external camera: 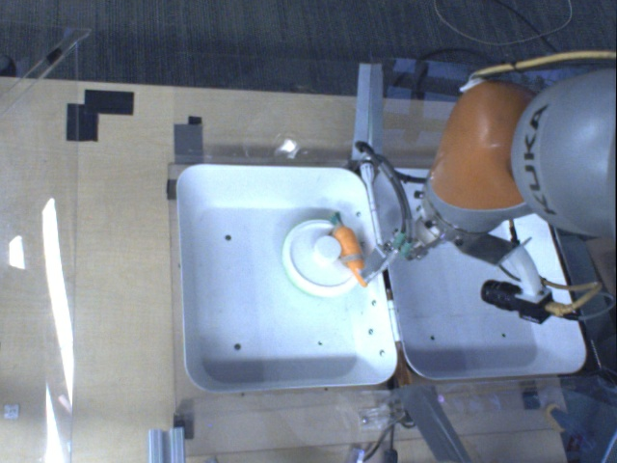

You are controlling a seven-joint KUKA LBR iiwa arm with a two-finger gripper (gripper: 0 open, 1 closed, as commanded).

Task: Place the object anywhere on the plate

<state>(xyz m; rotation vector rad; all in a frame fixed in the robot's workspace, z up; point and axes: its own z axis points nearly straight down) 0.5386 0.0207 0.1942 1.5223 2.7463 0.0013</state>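
**Carrot at the plate's rim, claw close by**

The claw [378,257] sits just beside the right edge of the plate [307,270], above the wall that divides the two bins. At this slant and size the view does not settle whether it is released or clenched, nor whether it grips anything. The carrot [348,251], orange with a green tip, lies along the plate's right side, its green end toward the plate's far edge and its orange tip reaching past the plate's near-right rim toward the claw. It appears to rest partly on the plate, though whether it bears on the rim or hangs just above it cannot be told.

To do the step well, the arm would likely need the carrot further toward the plate's raised white centre before letting go, since a long thing lying over a rim may roll or tip off into the left bin [231,345]. A low, gentle release would suit; a drop from height could send it skidding.

Around the plate, the left bin's floor is bare white with small dark dots. To the plate's right, past the dividing wall, lies the right bin [482,355], with a black fitting and yellow cable [521,300] hanging over it. The bulky orange band [477,152] hangs above that bin. The dividing wall stands nearest the claw and is the likeliest thing to catch on.
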